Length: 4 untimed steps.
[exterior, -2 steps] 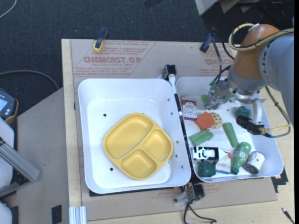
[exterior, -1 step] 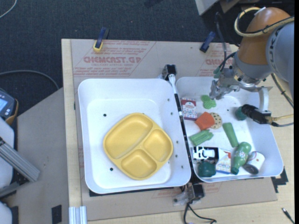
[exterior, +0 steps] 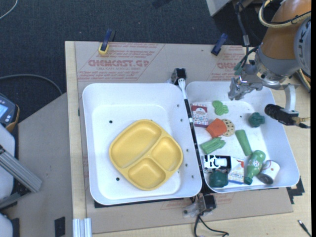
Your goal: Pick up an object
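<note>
The arm (exterior: 284, 31) reached in from the right, with the gripper (exterior: 238, 90) poised over the far end of the right bin (exterior: 286, 147). Whether it was spread or pressed together could not be told. Nothing was seen between its tips.

The right bin held the loose objects. A small green piece (exterior: 219, 107) lay nearest the gripper, just beside it and toward the near side. A red-and-white carton (exterior: 199, 115) lay next to the divider. An orange block (exterior: 217, 127) touched a speckled cookie (exterior: 227, 127). A green pod (exterior: 213, 144) lay below them. A green stick (exterior: 242, 141) lay tilted mid-bin, and a dark teal ball (exterior: 256, 119) sat apart near the right wall.

At the near end were clustered a black-and-white item (exterior: 217, 161), a teal lump (exterior: 218, 179), a green bottle (exterior: 254, 165) lying across a small box (exterior: 236, 174), and a can (exterior: 269, 172) on its side.

The left bin (exterior: 94, 132) held a yellow three-section tray (exterior: 145, 154), lying flat at a slant. Both bins sat on a cardboard sheet (exterior: 133, 58).
</note>
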Each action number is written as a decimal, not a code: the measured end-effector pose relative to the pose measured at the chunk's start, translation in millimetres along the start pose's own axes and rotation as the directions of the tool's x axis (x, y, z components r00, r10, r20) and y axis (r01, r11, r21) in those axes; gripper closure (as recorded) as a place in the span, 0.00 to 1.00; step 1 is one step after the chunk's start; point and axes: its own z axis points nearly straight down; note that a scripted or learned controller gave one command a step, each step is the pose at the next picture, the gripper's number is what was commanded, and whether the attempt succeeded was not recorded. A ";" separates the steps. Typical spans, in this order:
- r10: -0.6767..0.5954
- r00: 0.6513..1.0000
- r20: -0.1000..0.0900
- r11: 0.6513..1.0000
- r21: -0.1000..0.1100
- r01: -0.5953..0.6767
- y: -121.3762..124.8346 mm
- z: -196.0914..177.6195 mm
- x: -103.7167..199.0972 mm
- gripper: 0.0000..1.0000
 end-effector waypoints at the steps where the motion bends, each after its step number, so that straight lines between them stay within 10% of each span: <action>1: 0.000 1.000 0.000 1.000 0.000 0.000 1.5 -30.5 0.0 1.00; 4: -0.005 1.000 -0.005 1.000 0.012 0.005 -70.3 -29.1 148.2 1.00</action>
